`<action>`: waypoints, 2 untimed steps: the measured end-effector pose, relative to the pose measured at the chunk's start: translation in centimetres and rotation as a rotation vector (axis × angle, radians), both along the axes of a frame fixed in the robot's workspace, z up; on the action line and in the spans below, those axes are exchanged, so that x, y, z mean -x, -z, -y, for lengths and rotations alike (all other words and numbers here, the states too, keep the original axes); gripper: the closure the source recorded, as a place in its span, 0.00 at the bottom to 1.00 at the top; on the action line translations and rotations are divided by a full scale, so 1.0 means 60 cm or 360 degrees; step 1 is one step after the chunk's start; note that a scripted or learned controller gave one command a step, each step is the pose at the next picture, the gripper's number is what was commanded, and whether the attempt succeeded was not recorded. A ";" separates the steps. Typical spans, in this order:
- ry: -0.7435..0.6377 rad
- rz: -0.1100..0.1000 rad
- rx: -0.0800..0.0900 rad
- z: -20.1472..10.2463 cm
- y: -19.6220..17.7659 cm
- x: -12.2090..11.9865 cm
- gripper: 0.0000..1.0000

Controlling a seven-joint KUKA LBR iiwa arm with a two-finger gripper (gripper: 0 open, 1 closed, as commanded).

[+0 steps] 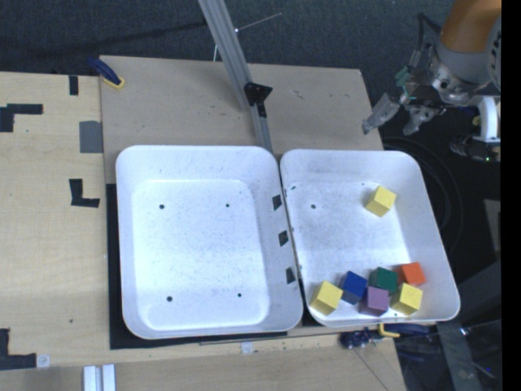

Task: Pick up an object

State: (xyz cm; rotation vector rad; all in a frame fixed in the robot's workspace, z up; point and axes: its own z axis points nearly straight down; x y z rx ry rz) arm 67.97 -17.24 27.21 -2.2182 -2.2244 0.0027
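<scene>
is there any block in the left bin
No, the blocks, like the lone yellow block, all lie in the right bin.

A pale wooden bench top (187, 96) stretched across the scene under even, flat light; dark blue-grey carpet (98, 10) covered the floor beyond its far edge; a slanted grey metal pole (224, 31) crossed the bench from above, ending at a black clamp (257, 93); black tape marks (80, 192) and a grey patch (90, 136) dotted the left side; a blue-and-yellow clamp (107, 72) sat near the far left corner; black cables (480, 210) looped on the floor at right.
</scene>
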 end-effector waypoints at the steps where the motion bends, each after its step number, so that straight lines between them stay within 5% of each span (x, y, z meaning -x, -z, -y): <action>1: 0.0001 0.0000 0.0001 0.000 0.000 0.000 0.00; 2: 0.0001 -0.0010 -0.0002 -0.011 0.104 0.006 0.00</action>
